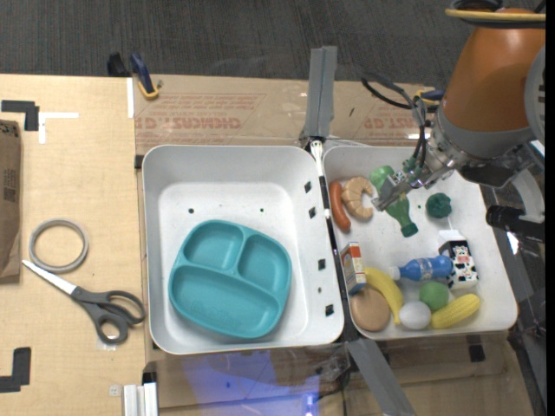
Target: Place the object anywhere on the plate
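I hang over the right bin [494, 319], my gripper [392, 191] low above its far half, just beside the croissant [356, 197] and the green bottle [404, 217]. I cannot tell how my jaws stand; nothing shows clearly between them.

The plate [231, 277], teal with three compartments, lies alone in the left bin [165, 180], toward its near edge, slightly nearer the left wall. No toy rests on it.

All the toys sit in the right bin. Against its left wall lies a red sausage [339, 208], touching the croissant's left side. The green bottle lies tilted just right of the croissant, its neck toward my gripper. A dark green ball-like piece [439, 204] sits near the right wall, apart from the bottle. Further toward the near edge, a small red and white box [353, 265] lies along the left wall. Beside it a banana [384, 289] curves down to a brown egg-shaped toy [370, 311] in the near left corner. A white egg [414, 315] and a green ball [434, 295] sit next to them, with a blue bottle [425, 269] above and a corn cob [455, 311] at the near right. A black and white cow-patterned block [461, 263] stands by the right wall.

On the bench left of the bins lie a roll of tape [58, 243] and scissors [91, 302].
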`<state>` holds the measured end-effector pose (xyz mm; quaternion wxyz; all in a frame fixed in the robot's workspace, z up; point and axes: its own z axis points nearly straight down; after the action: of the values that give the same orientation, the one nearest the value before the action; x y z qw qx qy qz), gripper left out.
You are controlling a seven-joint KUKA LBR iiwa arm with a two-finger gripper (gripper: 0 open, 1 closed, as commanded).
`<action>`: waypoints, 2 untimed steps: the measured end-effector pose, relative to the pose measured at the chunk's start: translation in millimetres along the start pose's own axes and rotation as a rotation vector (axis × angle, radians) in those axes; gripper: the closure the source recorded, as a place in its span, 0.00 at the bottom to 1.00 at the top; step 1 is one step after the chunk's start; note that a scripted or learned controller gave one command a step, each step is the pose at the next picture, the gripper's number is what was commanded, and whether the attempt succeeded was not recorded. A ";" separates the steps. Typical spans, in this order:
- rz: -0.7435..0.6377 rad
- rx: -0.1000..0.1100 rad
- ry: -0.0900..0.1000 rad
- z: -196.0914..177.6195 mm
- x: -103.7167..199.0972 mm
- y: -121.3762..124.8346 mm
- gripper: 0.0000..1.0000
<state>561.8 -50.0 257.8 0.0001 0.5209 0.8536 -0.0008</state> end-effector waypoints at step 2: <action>0.013 0.003 0.002 67.1 167.1 -9.1 1.00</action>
<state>477.2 94.3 190.6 -0.0012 0.5264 0.8502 -0.0015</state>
